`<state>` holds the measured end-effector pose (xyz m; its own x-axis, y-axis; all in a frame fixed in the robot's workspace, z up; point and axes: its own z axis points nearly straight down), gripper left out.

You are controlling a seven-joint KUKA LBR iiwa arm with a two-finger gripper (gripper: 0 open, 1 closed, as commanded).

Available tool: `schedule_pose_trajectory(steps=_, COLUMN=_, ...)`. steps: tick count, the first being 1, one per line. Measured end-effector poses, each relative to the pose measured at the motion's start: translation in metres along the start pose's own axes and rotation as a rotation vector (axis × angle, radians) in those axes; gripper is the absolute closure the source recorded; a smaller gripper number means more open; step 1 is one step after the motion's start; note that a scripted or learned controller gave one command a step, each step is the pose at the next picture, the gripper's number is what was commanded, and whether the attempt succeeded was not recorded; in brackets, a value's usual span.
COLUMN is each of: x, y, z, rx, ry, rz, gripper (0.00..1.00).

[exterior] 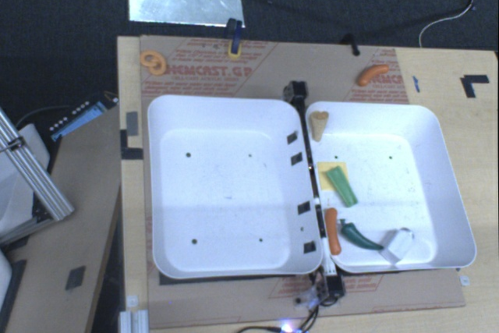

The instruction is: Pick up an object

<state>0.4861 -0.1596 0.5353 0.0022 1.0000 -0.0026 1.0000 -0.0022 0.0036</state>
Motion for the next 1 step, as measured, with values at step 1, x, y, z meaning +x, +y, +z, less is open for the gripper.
schedule_pose_trajectory(steps=1, x=0.0275, y=0.0004, z=0.0518, rx=0.005, ry=0.003, rz=-0.008, gripper=1.00)
